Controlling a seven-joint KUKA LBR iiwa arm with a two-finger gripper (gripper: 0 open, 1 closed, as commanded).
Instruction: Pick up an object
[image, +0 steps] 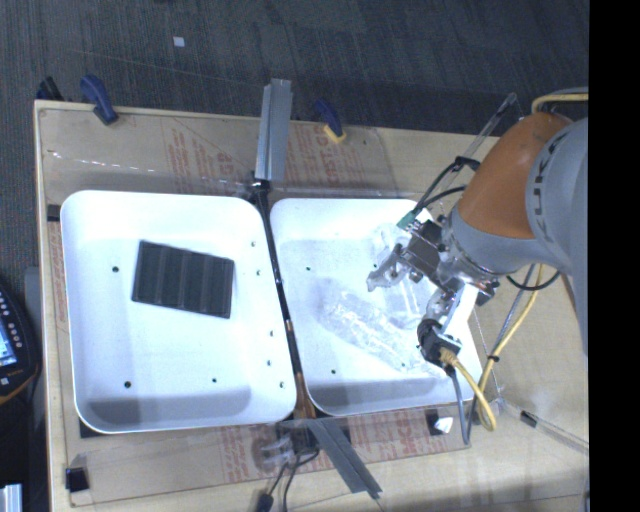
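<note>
From my remote station I log the gripper (400, 268) low over the right bin (330, 400), whether open or closed I cannot tell, a clear crinkled plastic object (362, 322) just beside it, and a dark ribbed pad (184, 279) in the left bin (90, 395).

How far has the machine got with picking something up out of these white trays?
Nothing looks picked up yet. The dark ribbed pad lies flat in the left bin, untouched. The gripper is down in the right bin, beside a clear crinkled plastic item that lies on the bin floor. Whether it has gripped anything cannot be told from this angle. A firm grasp and the lift are left.
</note>
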